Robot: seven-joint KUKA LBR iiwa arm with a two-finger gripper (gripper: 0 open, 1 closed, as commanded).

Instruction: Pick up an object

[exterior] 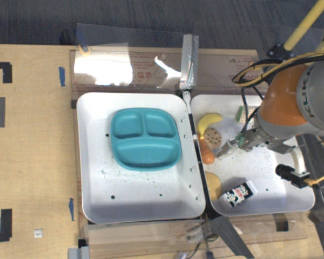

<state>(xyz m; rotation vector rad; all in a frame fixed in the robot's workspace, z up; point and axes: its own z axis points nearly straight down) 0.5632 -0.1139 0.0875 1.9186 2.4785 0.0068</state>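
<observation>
The metal gripper (227, 147) hangs low in the right bin (281, 196), can't tell if it's open or closed, right next to a speckled round cookie (213, 138), curved yellow banana (208, 122) and small orange ball (207, 156), while a smooth teal divided plate (146, 138) sits in the left bin (97, 188).

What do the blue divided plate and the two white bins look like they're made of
The blue divided plate looks like moulded plastic with a matte to satin finish: even teal colour, rounded compartment ridges, soft highlights. The left bin and the right bin also look like plastic, smooth and slightly glossy, with rounded moulded corners, speckled with dark marks. Coated metal can't be ruled out from looks alone.
</observation>
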